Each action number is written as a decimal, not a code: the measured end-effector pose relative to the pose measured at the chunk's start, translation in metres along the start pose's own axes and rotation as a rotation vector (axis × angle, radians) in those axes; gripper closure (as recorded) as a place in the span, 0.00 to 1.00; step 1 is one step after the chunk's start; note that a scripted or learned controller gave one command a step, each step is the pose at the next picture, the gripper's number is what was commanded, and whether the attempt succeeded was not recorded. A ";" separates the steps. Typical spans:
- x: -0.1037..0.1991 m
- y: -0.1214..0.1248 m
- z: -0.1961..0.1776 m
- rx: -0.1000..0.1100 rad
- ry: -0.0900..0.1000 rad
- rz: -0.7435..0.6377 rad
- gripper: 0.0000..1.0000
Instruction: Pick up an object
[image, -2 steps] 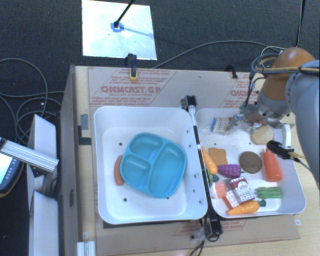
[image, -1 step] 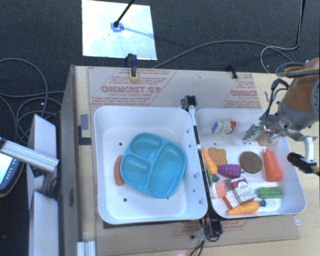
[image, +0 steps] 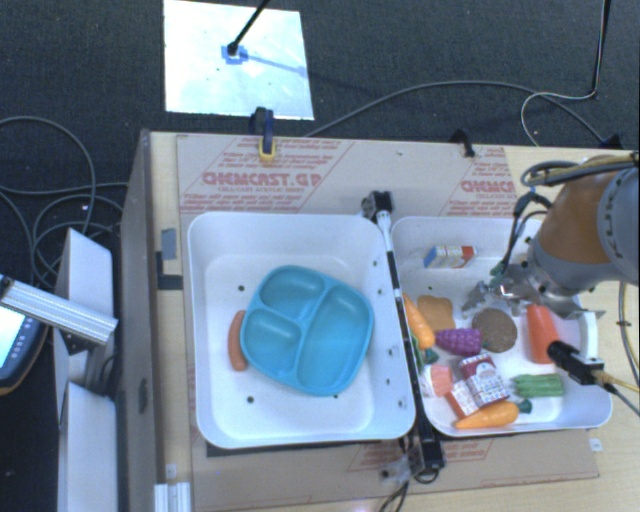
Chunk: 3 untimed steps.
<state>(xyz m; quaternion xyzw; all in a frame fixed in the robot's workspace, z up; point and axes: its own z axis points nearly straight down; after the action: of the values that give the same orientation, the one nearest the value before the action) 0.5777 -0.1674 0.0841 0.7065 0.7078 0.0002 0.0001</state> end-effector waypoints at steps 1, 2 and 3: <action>-0.040 0.063 -0.062 -0.005 -0.003 -0.002 0.00; -0.004 0.006 -0.008 0.000 0.000 0.000 0.00; 0.025 -0.031 0.000 0.000 0.000 0.000 0.00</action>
<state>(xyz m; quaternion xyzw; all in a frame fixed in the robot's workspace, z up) 0.5468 -0.1425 0.0842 0.7066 0.7076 0.0002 0.0002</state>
